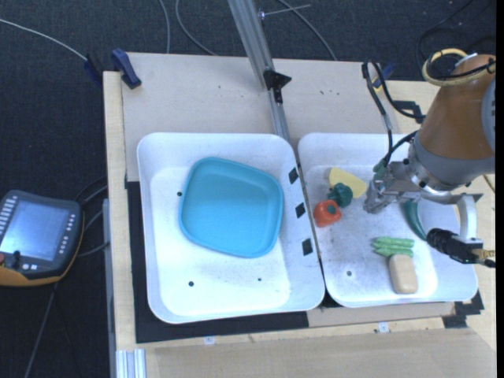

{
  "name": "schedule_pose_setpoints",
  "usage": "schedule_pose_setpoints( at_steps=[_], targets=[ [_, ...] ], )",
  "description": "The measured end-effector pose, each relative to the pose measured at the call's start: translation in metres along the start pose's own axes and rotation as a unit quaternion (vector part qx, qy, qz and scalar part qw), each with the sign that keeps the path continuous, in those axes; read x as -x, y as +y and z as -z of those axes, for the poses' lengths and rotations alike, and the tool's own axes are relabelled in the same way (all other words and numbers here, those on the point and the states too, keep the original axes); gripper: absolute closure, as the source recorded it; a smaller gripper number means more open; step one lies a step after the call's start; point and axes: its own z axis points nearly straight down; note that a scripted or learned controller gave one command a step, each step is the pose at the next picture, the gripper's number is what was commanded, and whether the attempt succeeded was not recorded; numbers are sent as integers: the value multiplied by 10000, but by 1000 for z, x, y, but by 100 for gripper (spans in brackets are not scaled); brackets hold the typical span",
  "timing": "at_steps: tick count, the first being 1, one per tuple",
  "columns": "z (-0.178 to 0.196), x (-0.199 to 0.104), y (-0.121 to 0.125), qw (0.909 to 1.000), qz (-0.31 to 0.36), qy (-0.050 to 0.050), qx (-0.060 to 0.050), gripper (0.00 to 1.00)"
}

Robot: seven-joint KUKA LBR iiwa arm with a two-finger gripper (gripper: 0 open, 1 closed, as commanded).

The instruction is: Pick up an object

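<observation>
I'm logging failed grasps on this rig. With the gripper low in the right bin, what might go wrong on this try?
1. The gripper sits over bare floor of the right bin, beside the yellow piece and not over it, so it may close on nothing.
2. The red tomato-like toy, a teal piece and the yellow piece lie crowded together; a reach there might shove them instead of gripping one.

arm: I am reaching in from the right | wrist: angling downward | gripper [376, 198]: I am hovering low, carrying nothing
</observation>
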Motion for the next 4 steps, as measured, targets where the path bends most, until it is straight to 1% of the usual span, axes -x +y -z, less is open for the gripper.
schedule_pose_setpoints(
  at_steps=[1,2,3,4],
  targets=[
    [43,0,-3,10000,-4,-1,-2,100],
    [95,0,-2,10000,-4,0,1,100],
    [93,-46,29,10000,13,2,-22,100],
    [70,-89,51,10000,13,5,-32,100]
  ],
)
